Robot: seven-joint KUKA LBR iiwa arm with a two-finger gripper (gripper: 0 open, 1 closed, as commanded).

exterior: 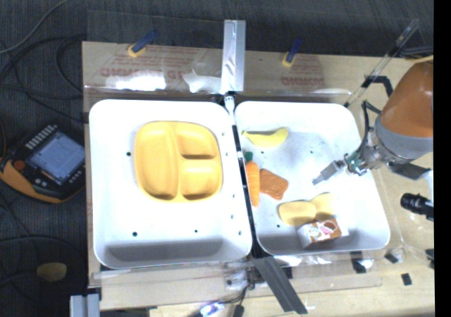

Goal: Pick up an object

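Toy food scattered in the right bin (366, 227); gripper (323, 176) hovers over bare floor, holding nothing.

Fingers look drawn close together, though at this size I can't be certain. Nearest pieces: orange wedge (273, 183) beside carrot (252, 180), pale yellow slab (304, 209) touching small printed carton (321, 231), banana (266, 137) near the far wall. All probably light, hard plastic, slippery; the slab's flat sides seem the safest hold. Yellow tray (178, 160) sits in the left bin (106, 168).

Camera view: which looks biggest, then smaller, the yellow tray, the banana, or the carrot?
1. yellow tray, by far the biggest.
2. banana and carrot: these look about the same length, so I won't rank them. The banana looks a little fatter.
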